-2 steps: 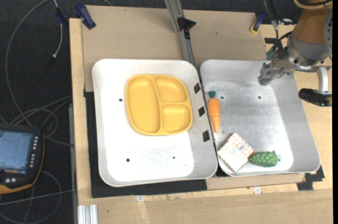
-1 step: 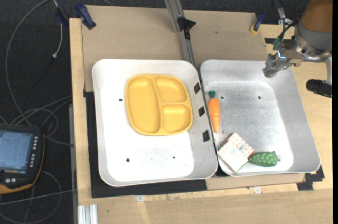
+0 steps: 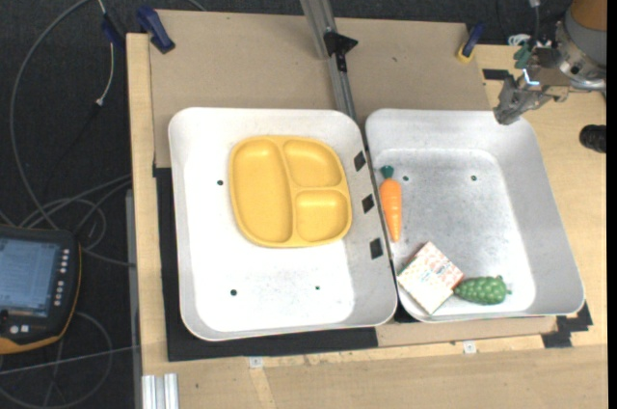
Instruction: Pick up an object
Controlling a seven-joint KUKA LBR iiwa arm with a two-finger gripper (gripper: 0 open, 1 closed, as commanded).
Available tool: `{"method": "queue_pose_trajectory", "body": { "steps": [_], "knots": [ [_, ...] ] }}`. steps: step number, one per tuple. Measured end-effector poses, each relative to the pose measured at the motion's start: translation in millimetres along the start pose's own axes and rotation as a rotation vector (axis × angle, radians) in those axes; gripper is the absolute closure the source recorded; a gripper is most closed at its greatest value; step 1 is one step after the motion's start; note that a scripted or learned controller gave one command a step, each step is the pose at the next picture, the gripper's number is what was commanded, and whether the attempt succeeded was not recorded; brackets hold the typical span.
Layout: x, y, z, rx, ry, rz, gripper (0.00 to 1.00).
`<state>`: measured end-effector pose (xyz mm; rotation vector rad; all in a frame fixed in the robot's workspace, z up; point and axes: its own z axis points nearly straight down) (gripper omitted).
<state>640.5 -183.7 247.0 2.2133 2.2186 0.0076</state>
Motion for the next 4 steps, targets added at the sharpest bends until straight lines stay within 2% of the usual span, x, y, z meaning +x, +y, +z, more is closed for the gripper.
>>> {"method": "queue_pose_trajectory", "body": {
  "steps": [1, 3, 4],
  "knots": [
    [0.1, 1.8, -42.0, 0.002, 0.0, 0.0, 1.0],
    [102.3, -0.8, -46.2, 0.01, 0.005, -0.004, 1.0],
    [166.3, -2.5, -38.2, 0.011, 0.006, -0.005, 1.0]
  ]
}}
